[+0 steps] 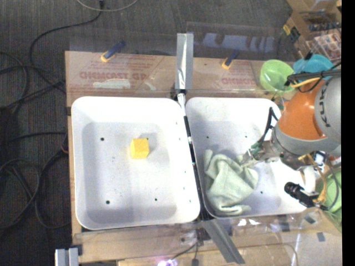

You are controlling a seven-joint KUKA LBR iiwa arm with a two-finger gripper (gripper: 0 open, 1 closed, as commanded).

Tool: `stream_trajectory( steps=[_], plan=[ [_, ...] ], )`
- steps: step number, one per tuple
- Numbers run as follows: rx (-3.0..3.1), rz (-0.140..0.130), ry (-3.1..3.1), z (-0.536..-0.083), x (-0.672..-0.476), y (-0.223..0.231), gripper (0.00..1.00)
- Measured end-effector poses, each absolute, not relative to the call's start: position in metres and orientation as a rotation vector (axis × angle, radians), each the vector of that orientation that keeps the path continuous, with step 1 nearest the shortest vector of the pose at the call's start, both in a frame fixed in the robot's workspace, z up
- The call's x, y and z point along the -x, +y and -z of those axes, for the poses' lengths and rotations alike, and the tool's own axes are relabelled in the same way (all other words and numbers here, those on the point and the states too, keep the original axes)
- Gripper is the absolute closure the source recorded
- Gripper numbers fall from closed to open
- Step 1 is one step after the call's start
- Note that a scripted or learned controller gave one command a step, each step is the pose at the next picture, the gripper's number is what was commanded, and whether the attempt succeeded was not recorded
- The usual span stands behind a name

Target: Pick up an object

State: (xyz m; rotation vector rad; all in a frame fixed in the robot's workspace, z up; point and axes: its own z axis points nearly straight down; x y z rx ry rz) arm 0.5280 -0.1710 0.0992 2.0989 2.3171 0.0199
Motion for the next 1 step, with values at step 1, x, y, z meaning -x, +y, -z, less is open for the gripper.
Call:
stream_trajectory(
  steps=[1],
  plan=[
    [-2.099, -0.02, 2.317, -0.0992, -0.528, -0.171, 0.0]
  ],
)
